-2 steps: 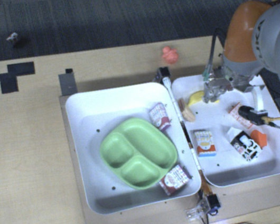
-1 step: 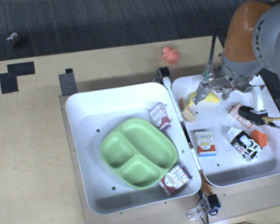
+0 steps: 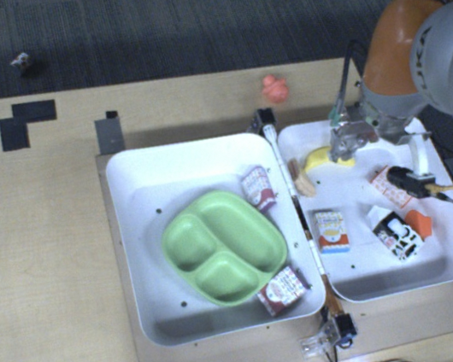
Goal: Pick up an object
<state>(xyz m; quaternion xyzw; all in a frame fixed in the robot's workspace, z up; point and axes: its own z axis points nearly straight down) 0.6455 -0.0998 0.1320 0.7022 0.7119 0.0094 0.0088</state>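
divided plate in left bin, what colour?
Light green divided plate, clearest in the camera view.

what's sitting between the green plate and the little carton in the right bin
In the camera view, between the green plate and the carton: the bins' adjoining white walls.

Gripper [image 3: 347, 144] low, arm angled down

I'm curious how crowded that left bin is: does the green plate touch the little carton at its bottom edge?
Touching. The camera view shows the carton overlapping the green plate's lower right rim, no gap between.
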